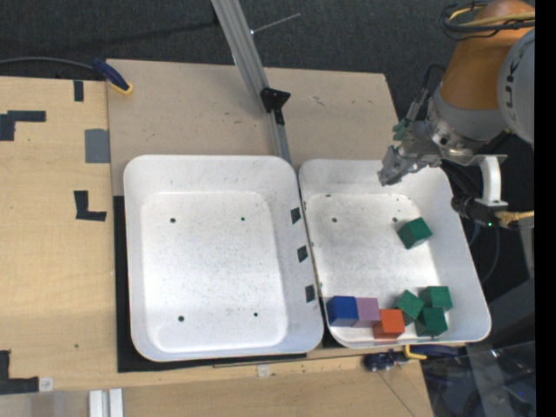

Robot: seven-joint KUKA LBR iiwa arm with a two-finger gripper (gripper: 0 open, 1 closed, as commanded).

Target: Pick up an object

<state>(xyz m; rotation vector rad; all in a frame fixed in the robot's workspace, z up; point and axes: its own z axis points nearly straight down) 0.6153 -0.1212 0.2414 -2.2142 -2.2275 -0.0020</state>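
Seven blocks point(414, 232) lie in right bin point(347, 189), six clustered at its near edge, one green apart. Gripper point(391, 170) hovers over far rim; jaw state unclear.

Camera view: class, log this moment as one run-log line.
gripper: above right bin's far rim | lone green block: on bin floor | held: nothing seen

A pale wooden counter point(200, 120) fills the left and middle of the frame. Two shallow white bins rest on it side by side: the left bin point(213, 254) at centre, the right bin point(369, 224) touching it toward the right. A black mat point(122, 320) shows beneath the left bin. Dark tape marks point(85, 205) dot the counter's left edge.
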